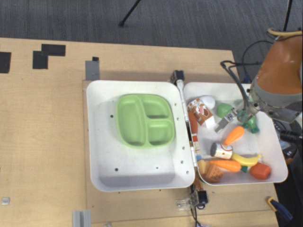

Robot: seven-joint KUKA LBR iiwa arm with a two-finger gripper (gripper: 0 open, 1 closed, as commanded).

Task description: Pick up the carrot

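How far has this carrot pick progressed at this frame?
Done: the gripper is over the right bin, just above the carrot. In hand: nothing visibly between the fingers. Left: closing on the carrot, which lies in the bin, and lifting it.

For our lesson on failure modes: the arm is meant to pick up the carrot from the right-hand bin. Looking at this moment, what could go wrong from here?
1. The gripper sits just above the carrot, off its middle; closing here might miss or pinch only the tip.
2. A second orange carrot-like piece lies near the bin's front, so the wrong one could be targeted.
3. Green toys crowd the carrot's leafy end and may get nudged or grabbed.
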